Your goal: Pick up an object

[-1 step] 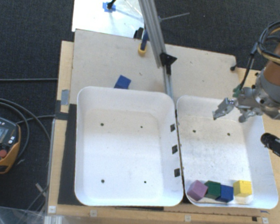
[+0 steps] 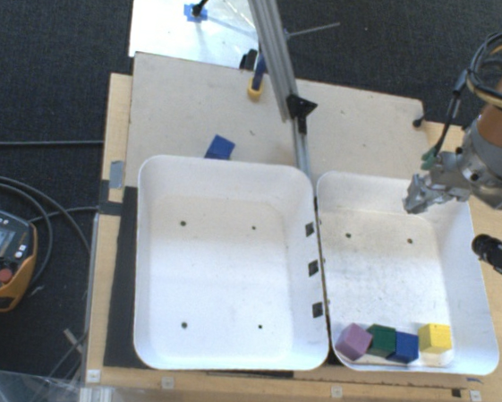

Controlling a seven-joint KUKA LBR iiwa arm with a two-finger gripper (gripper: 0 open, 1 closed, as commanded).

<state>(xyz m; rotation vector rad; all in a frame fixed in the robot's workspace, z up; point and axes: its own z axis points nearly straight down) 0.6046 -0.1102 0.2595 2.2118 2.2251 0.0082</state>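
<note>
Blocks, purple [image 2: 354, 340], green [image 2: 383, 338], blue [image 2: 406, 348] and yellow [image 2: 436, 337], crowd the right bin's [image 2: 380, 255] near edge while the claw [image 2: 419, 198], grip state unclear, hovers at the far end; the yellow end block looks the easiest target.

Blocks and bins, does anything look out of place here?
One blue block lies on the bench outside the bins, behind the left bin. The other blocks, including the purple block and yellow block, crowd the right bin's near edge.
</note>
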